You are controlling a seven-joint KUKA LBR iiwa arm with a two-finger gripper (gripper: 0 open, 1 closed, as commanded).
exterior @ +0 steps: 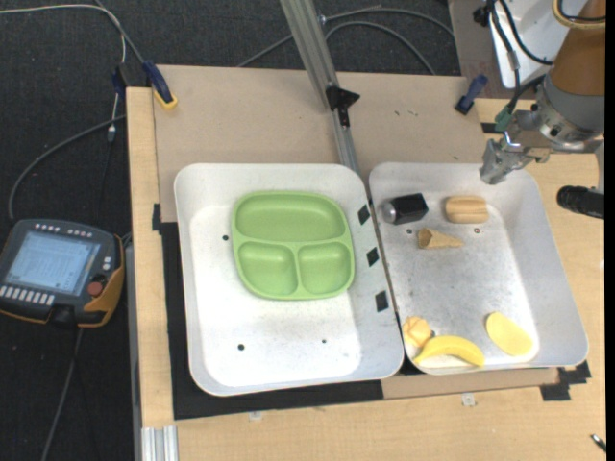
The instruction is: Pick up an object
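the gripper (496, 161) hangs at the right bin's (553, 286) far edge (its opening cannot be told). the wooden block (465, 209) lies just nearer and left, long axis left-right.

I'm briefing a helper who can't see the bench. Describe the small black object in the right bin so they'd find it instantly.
Start at the right bin, the one without the green divided plate. Look along its far edge, at the corner nearest the left bin. The black object lies there, left of a tan wooden cylinder; it is the only dark item among tan and yellow pieces.
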